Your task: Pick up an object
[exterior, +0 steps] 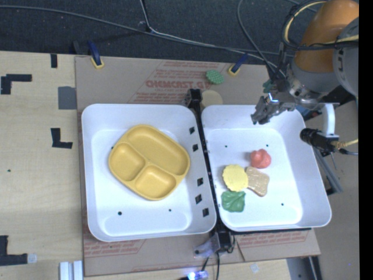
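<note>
**Status: pick not yet made; claw above the rear of the right bin**

The claw hangs over the rear left corner of the right bin, its dark tips pointing down and to the left. Nothing is visible between the tips. Whether they are spread or pressed together cannot be told at this resolution.

Progress, as judged: no object is lifted. The whole grasp remains: travel toward a target, descent, closure, lift.

Candidate objects lie together near the middle of the right bin, well apart from the claw and nearer the front:
- a red rounded piece, closest to the claw;
- a yellow piece, touching or just beside the next;
- a tan slice-shaped piece;
- a green piece, just in front of the yellow one.

The left bin holds a yellow divided tray with three compartments, lying flat.

Arm pose: the arm enters from the right, with the orange band high above the wrist and the grey wrist section tilted down toward the bin's rear edge. Cables loop across the dark area behind the bench. A small green object rests on the cardboard behind the bins.
</note>
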`<state>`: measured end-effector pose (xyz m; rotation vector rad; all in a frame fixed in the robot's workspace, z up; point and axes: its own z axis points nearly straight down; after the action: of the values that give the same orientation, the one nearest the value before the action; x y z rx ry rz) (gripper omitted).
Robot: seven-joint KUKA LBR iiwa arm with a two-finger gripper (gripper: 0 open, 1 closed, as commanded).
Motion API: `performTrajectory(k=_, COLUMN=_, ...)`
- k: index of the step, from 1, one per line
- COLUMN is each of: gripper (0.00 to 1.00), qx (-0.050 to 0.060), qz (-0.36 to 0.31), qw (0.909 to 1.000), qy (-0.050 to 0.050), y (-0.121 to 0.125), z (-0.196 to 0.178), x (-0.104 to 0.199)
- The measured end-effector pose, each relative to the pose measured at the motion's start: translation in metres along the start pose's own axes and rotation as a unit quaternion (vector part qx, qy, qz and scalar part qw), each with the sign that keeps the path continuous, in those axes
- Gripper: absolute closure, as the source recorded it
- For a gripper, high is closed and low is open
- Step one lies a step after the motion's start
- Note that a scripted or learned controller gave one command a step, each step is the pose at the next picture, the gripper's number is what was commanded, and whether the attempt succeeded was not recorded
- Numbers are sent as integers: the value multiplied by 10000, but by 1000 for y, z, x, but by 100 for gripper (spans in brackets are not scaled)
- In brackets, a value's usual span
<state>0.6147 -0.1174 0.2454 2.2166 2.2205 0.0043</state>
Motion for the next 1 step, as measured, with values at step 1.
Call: performTrajectory(k=1, gripper=100, qx=40, qz=-12, qw=10000, qy=6, y=-23, z=11, x=55)
